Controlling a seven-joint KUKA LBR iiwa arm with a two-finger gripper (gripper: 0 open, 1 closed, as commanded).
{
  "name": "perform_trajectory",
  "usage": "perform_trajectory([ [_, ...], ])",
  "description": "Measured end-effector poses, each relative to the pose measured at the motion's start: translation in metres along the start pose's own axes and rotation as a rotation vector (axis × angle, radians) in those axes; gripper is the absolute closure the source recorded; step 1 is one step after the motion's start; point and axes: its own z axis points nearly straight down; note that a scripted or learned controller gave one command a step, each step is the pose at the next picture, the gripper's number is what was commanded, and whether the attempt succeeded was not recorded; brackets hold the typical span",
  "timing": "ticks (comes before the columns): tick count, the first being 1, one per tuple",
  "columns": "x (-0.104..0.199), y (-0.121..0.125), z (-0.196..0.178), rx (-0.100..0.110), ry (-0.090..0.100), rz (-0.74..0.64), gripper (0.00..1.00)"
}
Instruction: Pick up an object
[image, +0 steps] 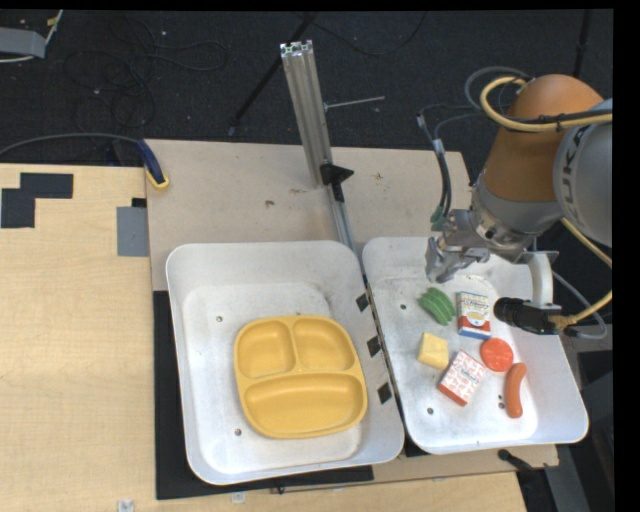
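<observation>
Gripper (447, 262) over the right bin's (560, 425) far end, just beyond the green item (436, 304); finger state indiscernible.

From my feed, the tan counter (240, 190) is my anchor: behind it lies dark floor (150, 70) strewn with loose black cables (130, 75). An aluminium post (308, 110) rises from the counter's middle. To the counter's left sits a pale wood panel (70, 330) with grey and dark cut-outs, evenly lit.
</observation>
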Motion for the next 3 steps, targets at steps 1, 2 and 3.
perform_trajectory([
  [1, 0.051, 0.009, 0.003, -0.002, 0.000, -0.001, 1.00],
  [2, 0.108, -0.001, -0.006, 0.000, 0.000, -0.001, 1.00],
  [3, 0.153, -0.003, 0.004, 0.002, -0.001, 0.000, 1.00],
])
